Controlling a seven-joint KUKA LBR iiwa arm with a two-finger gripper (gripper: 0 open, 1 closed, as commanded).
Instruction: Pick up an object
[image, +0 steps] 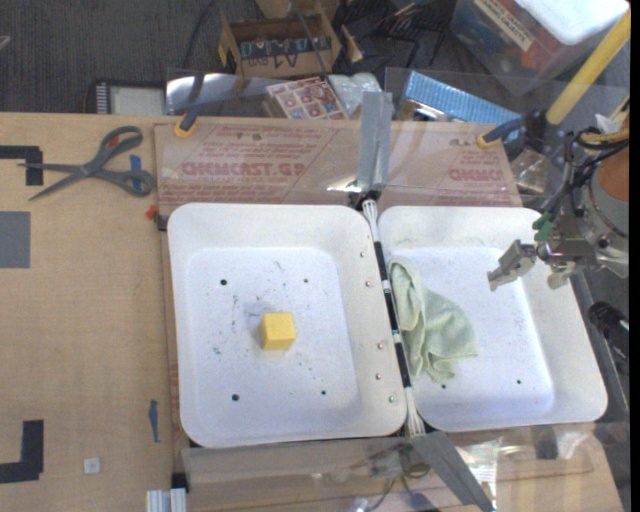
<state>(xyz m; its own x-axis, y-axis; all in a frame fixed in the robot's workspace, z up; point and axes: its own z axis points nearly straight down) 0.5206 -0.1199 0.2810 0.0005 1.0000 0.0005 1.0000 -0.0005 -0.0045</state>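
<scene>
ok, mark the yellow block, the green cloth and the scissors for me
yellow block (279, 331), camera view, top face
green cloth (430, 325), camera view, middle of the crumpled folds
scissors (108, 164), camera view, near the pivot by the handles

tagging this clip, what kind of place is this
Probably a robotics lab bench set up for grasping trials: two white bins side by side, one with a yellow block, one with a pale green cloth, the gripper above, scissors nearby.

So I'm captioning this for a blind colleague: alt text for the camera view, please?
A robot arm's end effector hovers over the right shallow white plastic bin, which holds a crumpled pale green cloth. The left white bin holds a small yellow cube; grey-handled scissors lie on the bench.
</scene>
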